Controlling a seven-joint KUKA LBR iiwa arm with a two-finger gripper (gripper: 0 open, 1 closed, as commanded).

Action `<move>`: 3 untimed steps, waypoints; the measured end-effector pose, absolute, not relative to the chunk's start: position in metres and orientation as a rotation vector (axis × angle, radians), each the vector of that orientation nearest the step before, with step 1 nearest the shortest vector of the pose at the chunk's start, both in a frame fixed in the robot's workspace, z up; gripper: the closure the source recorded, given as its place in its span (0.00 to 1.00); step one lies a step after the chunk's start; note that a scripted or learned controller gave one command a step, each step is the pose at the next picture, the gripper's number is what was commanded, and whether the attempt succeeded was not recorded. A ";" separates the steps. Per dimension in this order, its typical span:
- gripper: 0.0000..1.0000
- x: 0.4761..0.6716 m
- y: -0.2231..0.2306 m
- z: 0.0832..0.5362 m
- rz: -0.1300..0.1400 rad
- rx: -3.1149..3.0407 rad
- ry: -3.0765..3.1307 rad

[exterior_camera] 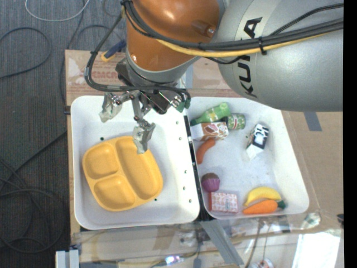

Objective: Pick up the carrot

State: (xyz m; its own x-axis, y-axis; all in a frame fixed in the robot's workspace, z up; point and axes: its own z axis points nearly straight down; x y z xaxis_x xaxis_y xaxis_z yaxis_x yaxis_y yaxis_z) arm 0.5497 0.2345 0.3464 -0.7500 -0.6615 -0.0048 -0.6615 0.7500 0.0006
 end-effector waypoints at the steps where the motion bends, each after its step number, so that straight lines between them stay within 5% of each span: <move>1: 0.00 0.592 0.224 0.396 0.004 -1.743 2.607; 2: 0.00 0.562 0.220 0.406 0.003 -2.025 2.397; 3: 0.00 0.555 0.216 0.434 0.005 -2.456 1.950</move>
